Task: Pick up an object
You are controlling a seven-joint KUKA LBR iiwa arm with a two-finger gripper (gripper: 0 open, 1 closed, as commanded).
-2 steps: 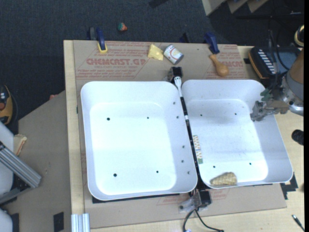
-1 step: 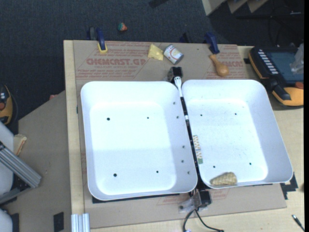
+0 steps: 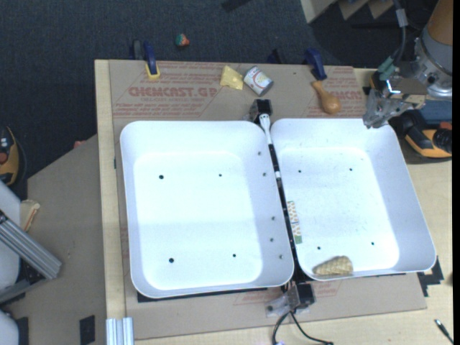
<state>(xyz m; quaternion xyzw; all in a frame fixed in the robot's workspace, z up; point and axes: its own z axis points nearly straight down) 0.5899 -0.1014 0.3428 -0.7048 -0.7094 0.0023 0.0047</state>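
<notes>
Bread-coloured object [image 3: 334, 266] lies in the right bin [image 3: 402, 171], against the near wall, a little left of centre. The gripper [image 3: 375, 117] hangs over the far right corner of that bin, well apart from the object. Whether it is spread or closed cannot be told from here. To pick well, the arm should travel along the bin toward the near wall, centre over the object, and descend clear of the sloped rim. The left bin [image 3: 133, 192] needs no visit.

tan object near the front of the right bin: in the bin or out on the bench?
In. The tan object lies on the right bin floor, by its front rim. The gripper is at the bin's far corner, away from it.
</notes>
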